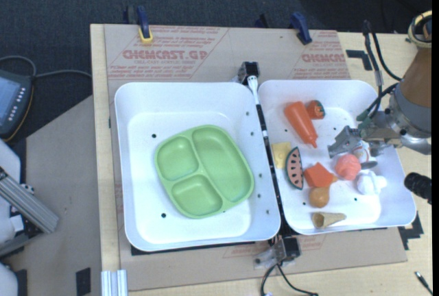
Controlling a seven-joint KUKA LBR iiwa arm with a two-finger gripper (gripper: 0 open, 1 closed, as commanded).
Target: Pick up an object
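Tool (355,147) just above pink ball (348,166) in right bin (391,214)

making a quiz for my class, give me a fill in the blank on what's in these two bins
1. The green three-compartment plastic tray lies in the ____ white bin.
2. The orange toy carrot lies in the ____ white bin.
3. The watermelon slice toy has a ____ rind.
4. The gripper hovers just above the ____ round toy.

Missing words: left; right; green; pink
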